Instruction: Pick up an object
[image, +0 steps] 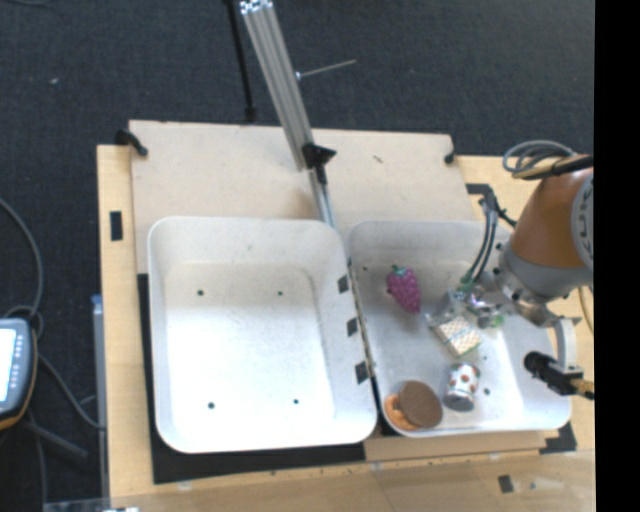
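Note:
The right bin holds a purple grape-like toy near its left middle. A tan checkered block lies toward the centre. A small white can with red marks sits below it, and a brown disc on an orange piece rests at the bin's front edge. My gripper hangs low over the right bin, just above and right of the checkered block. The arm's orange band rises to its right.
The left bin lies beside the right one. A slanted aluminium rail comes down to the bench's back middle. Cables loop at the right back corner. A black part sticks over the right bin's right rim.

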